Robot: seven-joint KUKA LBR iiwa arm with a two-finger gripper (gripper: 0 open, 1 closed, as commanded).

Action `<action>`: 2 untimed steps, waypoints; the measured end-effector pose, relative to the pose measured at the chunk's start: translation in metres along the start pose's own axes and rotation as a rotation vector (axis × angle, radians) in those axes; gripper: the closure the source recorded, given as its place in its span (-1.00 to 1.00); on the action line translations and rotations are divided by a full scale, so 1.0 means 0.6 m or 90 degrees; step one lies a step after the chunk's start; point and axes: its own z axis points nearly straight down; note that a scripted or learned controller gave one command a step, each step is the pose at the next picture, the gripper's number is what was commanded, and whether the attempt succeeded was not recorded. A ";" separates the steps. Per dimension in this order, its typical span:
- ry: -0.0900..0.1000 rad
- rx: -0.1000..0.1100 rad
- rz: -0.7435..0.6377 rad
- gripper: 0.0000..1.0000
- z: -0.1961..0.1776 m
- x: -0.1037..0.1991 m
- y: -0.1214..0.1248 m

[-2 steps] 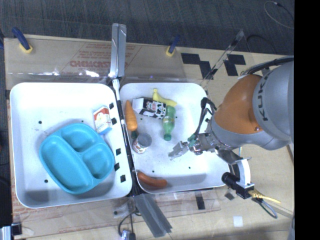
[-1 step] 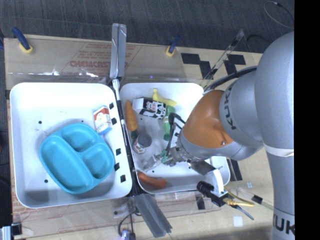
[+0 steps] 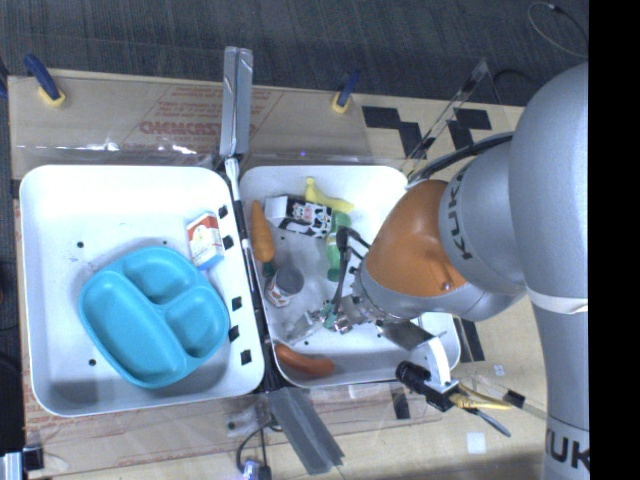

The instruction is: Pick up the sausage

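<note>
The grey arm [image 3: 520, 228] with its orange band reaches in from the right and bends down over the right bin [image 3: 380, 373], hiding much of that bin's right half. The left bin [image 3: 40, 268] holds a blue divided tray [image 3: 152, 313] and, just above the tray's upper right corner, a small red and white carton [image 3: 205, 238] leaning near the wall between the bins.

In the right bin, the hand [image 3: 335, 318] hangs low over the middle of the floor, its metal parts crowded together under the wrist; whether it is apart or together cannot be told, and nothing can be seen gripped in it. The sausage [image 3: 303, 362] lies on its side along the bin's near wall, below and slightly left of the hand, near it but apart. An orange carrot [image 3: 261, 232] lies along the left wall, with a grey cup [image 3: 288, 283] beside it. At the far end sit a yellow banana [image 3: 322, 200], a black and white box [image 3: 309, 214] and a green piece [image 3: 335, 251].
</note>
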 end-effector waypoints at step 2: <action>-0.002 -0.001 -0.061 -1.00 -0.001 0.012 0.005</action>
